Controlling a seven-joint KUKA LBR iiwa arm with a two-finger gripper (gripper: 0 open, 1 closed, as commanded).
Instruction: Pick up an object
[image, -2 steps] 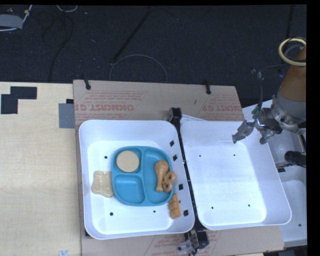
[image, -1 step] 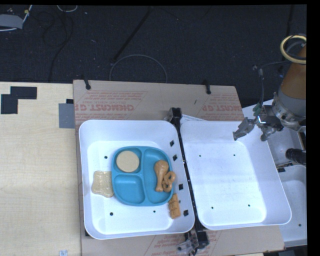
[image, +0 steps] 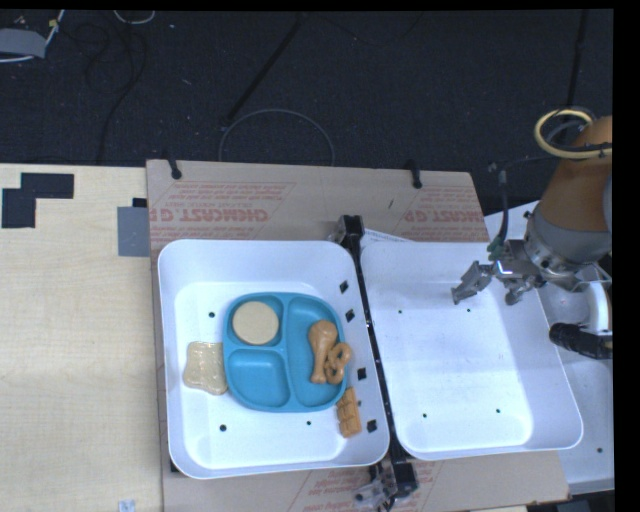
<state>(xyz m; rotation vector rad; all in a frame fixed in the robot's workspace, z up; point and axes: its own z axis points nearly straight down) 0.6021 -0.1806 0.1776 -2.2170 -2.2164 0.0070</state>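
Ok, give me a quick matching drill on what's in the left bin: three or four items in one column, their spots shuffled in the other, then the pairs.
Items:
1. round tan disc
2. brown pretzel-like piece
3. pale flat slab
4. small orange-brown chunk

Places:
A. on the bin floor, against the left edge of the blue divided plastic tray
B. in the tray's upper left compartment
C. on the bin floor, by the tray's lower right corner
D. in the tray's right compartment

Pairs: 1-B, 2-D, 3-A, 4-C
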